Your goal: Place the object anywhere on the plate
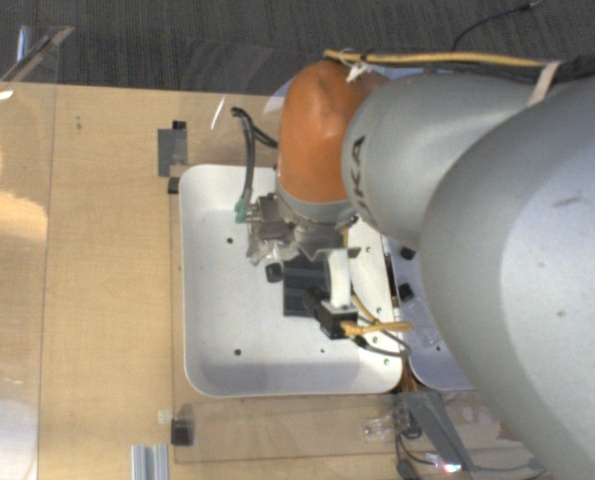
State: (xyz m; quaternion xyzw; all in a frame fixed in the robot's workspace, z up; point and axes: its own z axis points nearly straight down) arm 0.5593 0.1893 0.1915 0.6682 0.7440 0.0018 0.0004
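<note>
Dark lettering (pixel 360 170) ran sideways on the grey arm (pixel 477 218), just beside its orange band (pixel 312 133); only two letters, seemingly "KA", could be read there.

Arm (pixel 497 228): big smooth grey casing, right of frame. Orange band (pixel 312 133) above the wrist, part of black KUKA lettering (pixel 360 171) beside it. Pale yellow cable (pixel 447 61) along top edge, black cable (pixel 247 153) at wrist. Gripper (pixel 269 240) looks bare metal, blurry.

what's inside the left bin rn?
The left bin shows white floor with a few small dark dots. The hand hangs over its middle and the arm covers its right edge; anything under them is hidden.
</note>
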